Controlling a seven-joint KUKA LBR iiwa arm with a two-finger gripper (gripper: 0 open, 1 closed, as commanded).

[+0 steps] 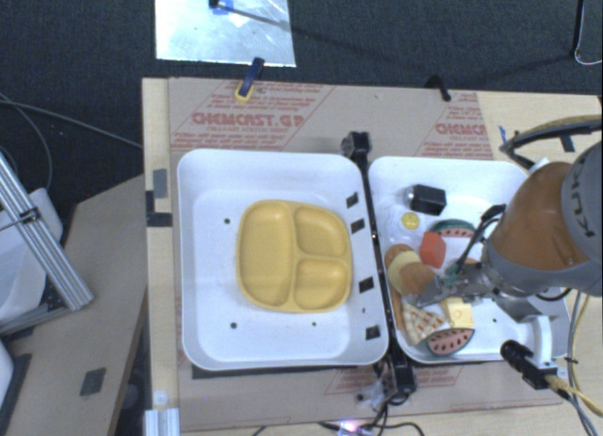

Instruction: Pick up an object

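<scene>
The right bin (490, 175) holds a huddle of small toy foods. A black block (428, 199) lies near the far wall, with a pale yellow round piece (410, 221) just beside it. Nearer the middle sit a watermelon slice (453, 230) and a red-orange piece (432, 249). A tan round bun (407, 269) lies by the left wall. Along the near side are a cracker-like piece (420, 317), a yellow cube (459, 313) and a second watermelon slice (450, 339).
</scene>
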